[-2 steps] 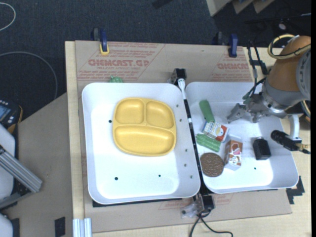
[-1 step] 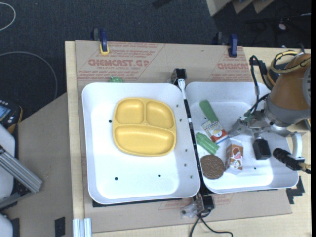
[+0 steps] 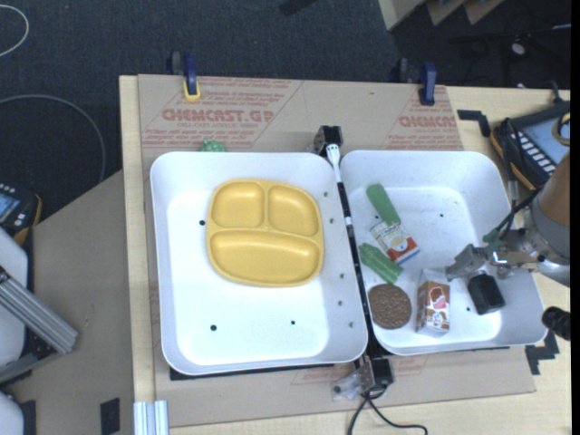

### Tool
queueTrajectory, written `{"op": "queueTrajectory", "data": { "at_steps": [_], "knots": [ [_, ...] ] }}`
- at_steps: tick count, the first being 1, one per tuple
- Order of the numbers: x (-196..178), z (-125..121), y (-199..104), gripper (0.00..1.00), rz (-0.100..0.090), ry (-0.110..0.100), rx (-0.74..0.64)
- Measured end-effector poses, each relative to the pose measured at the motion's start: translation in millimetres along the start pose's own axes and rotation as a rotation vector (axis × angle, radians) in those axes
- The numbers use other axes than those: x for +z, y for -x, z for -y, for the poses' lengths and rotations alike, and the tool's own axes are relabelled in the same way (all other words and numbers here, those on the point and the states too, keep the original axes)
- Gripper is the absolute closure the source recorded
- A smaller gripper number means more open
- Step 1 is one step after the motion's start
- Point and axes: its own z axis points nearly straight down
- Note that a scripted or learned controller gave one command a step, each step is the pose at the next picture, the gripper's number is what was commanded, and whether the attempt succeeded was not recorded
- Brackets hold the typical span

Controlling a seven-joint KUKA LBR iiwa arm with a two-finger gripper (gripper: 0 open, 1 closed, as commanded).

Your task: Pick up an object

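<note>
Here the tabletop [image 3: 100, 243] carries a brown board with red lettering, clamped at its far edge, and on the board two white bins side by side. The left bin [image 3: 181, 270] holds a yellow divided plate [image 3: 265, 232], lying flat toward its far half. The right bin [image 3: 435, 184] holds the likely targets: a green stick [image 3: 384, 204] near its far left, a small red-and-white packet [image 3: 397, 242] just below it, a second green piece [image 3: 379, 261] beside that, a brown round disc [image 3: 391, 305] at the near left, and a small carton [image 3: 436, 307] just right of the disc. The arm [image 3: 555, 216] reaches in from the right, and its pincer [image 3: 478, 275] hangs low over the bin's near right, close to the carton but apart from it; nothing sits between its tips, and whether they are apart or together I cannot tell. The risks, as I judge them: a descent here may land on bare bin floor, or clip the carton's edge and nudge it against the disc, since the items lie crowded. Flat things like the disc may slip a pinch. Dark carpet [image 3: 91, 34] with loose cable surrounds the bench.
</note>
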Motion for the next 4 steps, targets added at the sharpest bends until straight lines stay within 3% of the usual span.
{"op": "queueTrajectory", "data": {
  "at_steps": [1, 2, 3, 4],
  "knots": [
    [80.8, -4.3, -64.7, 0.00, 0.004, 0.010, -0.004],
    [68.3, -5.7, -62.7, 1.00, 0.005, 0.014, -0.001],
    [-22.1, -73.4, -135.9, 1.00, -0.002, 0.014, -0.013],
    [-16.7, -73.4, -215.4, 1.00, 0.001, 0.002, -0.011]
  ]
}}
